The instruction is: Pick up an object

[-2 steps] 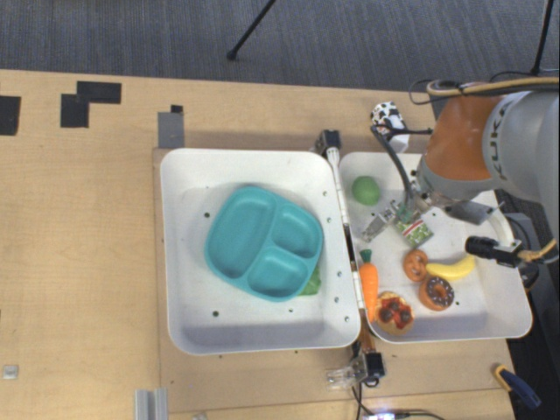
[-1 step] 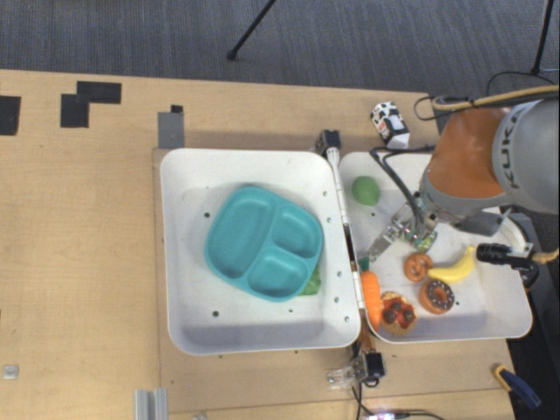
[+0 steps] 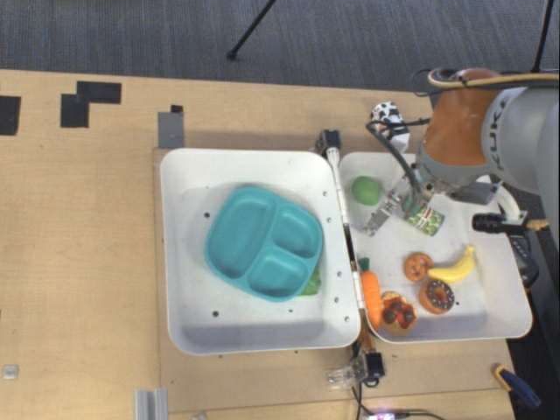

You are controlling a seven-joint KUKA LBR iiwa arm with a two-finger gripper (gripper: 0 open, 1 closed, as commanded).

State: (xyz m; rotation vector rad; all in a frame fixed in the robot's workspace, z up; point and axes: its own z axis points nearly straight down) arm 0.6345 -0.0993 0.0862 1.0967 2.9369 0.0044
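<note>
Reaching low into the right bin [image 3: 503, 318], the claw [image 3: 381, 217] hangs with fingers spread and nothing between them. The green ball [image 3: 366, 190] lies just up-left of it, nearest; centre over it before closing, since a round ball may roll toward the bin wall.

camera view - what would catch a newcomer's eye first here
The big teal divided plate lying in the left bin stands out most. In the right bin, bright toy food clusters at the near side: a banana, a carrot and donuts, while the gripper hangs beside a green ball.
</note>
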